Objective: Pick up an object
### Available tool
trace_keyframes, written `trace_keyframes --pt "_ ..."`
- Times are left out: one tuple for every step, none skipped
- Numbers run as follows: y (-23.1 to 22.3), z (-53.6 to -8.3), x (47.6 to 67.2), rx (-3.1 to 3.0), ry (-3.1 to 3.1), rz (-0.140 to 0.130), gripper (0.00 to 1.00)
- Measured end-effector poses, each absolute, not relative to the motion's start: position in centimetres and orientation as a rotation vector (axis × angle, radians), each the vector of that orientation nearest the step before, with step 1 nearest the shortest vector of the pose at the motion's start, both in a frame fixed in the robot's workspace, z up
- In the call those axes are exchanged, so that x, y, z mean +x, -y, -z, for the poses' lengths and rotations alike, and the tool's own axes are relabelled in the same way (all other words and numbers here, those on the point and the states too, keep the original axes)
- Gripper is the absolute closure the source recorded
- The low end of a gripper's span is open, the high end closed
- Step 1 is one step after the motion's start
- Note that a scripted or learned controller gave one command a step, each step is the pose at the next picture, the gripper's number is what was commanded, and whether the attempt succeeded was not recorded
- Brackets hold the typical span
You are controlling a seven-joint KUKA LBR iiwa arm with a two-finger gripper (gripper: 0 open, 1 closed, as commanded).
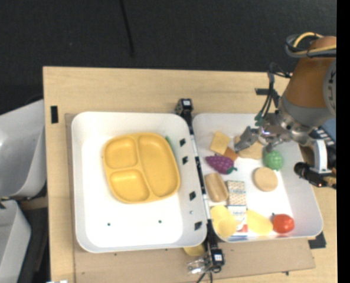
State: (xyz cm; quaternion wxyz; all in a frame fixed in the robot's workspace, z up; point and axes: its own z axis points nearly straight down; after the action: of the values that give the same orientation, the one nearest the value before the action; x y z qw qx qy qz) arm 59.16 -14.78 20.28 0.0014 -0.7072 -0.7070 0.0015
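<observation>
My gripper [258, 141] hangs over the upper middle of the right bin [301, 202], reaching in from the right. Just below it lies a tan flat piece [252, 152]. A green round toy [273, 159] sits to its lower right and a yellow cheese wedge [220, 141] to its left. Purple grapes [220, 163], a hot dog bun [216, 187], a small printed carton [236, 192], a round tan bun [265, 178], a red tomato [283, 223] and two yellow pieces [223, 220] fill the rest of that bin.
The left bin [92, 217] holds a yellow divided plate [141, 167]. A black clamp [185, 105] sits at the top of the ridge between the bins. The wooden bench [133, 87] surrounds both bins.
</observation>
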Motion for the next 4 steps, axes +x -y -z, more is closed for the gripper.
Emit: trace_keyframes --pt "10.0 -9.6 62.3 -2.219 2.228 -0.005 0.0" --pt "10.5 -11.2 62.6 -2.23 2.227 0.003 1.0" --pt "10.5 -11.1 62.5 -2.23 2.224 0.001 0.0" --pt "10.6 -11.8 62.5 -2.23 2.22 -0.002 1.0"
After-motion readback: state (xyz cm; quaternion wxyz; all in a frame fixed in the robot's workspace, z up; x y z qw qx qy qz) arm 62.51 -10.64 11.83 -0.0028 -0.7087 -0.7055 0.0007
